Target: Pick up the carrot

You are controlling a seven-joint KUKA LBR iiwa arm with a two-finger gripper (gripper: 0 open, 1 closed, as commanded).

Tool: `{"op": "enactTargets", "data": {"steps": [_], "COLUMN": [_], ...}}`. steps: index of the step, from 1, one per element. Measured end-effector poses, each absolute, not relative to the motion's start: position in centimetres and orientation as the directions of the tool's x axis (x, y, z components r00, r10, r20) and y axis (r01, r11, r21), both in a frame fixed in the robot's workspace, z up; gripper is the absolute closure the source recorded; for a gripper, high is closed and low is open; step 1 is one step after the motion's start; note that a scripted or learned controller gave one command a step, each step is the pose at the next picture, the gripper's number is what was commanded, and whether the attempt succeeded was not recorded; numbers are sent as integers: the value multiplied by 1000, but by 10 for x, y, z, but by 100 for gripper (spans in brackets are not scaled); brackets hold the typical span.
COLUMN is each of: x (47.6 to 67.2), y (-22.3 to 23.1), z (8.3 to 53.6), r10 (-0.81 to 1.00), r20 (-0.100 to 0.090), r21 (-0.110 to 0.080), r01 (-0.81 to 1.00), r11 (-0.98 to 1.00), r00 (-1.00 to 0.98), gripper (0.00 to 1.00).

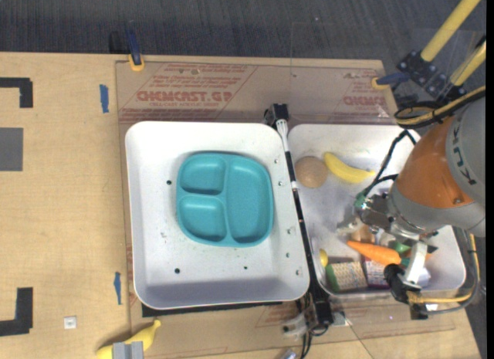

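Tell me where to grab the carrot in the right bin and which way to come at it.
Grip the carrot around its thicker middle, coming straight down from above with the jaws closing across its width. It lies flat and roughly left to right, tapering at the ends, among other items. The gripper is right above it, so a short descent probably suffices.

the carrot [376,253] is orange, slim and tapered, lying nearly level with its thin end pointing left, directly under the pincer [384,235] and partly covered by it.
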State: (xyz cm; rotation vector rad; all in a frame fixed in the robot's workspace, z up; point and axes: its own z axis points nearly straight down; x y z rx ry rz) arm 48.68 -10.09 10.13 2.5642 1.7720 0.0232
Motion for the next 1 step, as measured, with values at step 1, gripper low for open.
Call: {"op": "enactTargets", "data": {"steps": [1], "x": [481], "y": [-99], "z": [90], "r10": [1000], "r20": [-2], "r21": [5], "r01": [1000], "r11": [-23], "r00": [23], "gripper": [0]}}
